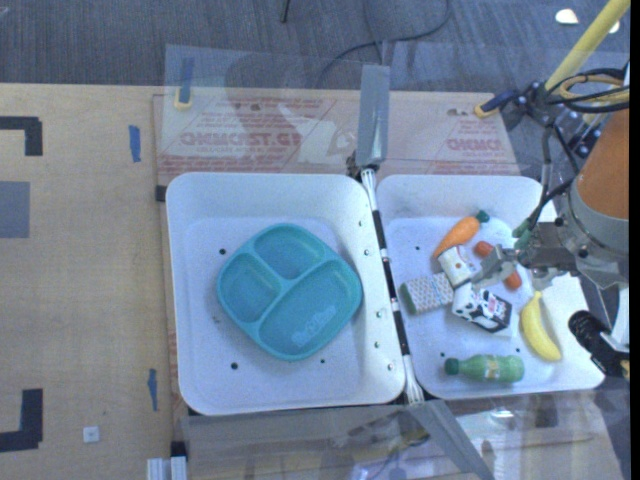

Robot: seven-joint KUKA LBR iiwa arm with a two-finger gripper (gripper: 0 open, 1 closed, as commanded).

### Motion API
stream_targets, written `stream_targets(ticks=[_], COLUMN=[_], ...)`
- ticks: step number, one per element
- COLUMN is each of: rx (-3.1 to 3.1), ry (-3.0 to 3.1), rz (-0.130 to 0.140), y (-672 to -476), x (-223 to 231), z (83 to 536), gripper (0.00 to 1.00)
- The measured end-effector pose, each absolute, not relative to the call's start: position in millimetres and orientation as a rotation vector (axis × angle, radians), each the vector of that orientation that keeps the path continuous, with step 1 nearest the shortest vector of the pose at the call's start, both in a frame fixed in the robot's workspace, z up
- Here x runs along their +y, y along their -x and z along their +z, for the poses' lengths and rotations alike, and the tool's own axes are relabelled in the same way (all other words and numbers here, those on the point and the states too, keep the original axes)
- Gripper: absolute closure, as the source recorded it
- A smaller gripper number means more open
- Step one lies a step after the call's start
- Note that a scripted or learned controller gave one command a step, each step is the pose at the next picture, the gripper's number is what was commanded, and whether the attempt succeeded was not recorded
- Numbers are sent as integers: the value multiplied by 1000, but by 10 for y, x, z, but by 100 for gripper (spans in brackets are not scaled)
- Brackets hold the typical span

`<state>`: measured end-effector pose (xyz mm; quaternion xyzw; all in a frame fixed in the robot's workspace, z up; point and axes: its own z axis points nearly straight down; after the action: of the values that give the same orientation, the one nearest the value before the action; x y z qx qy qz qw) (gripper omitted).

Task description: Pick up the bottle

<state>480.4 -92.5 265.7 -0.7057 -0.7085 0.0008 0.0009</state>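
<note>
The bottle (486, 368) is green with a green cap and a yellowish label. It lies on its side near the front edge of the right bin (400, 208), cap pointing left. My gripper (497, 265) reaches in from the right over the middle of that bin, above a cluster of small toys. It is well behind the bottle and apart from it. Nothing of the bottle is covered.
Around the gripper lie a carrot (458, 234), a white and orange piece (457, 265), a checkered block (428, 292), a black-and-white toy (482, 309) and a banana (541, 329). The left bin (190, 218) holds a teal divided plate (290, 290).
</note>
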Motion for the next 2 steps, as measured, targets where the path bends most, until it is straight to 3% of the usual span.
stream_targets(ticks=[1, 2], rx=[-2725, -2379], ry=[1556, 2049], rz=[1, 3], y=[-4946, -5076], x=[-188, 655], z=[1825, 1822], gripper=[0, 0])
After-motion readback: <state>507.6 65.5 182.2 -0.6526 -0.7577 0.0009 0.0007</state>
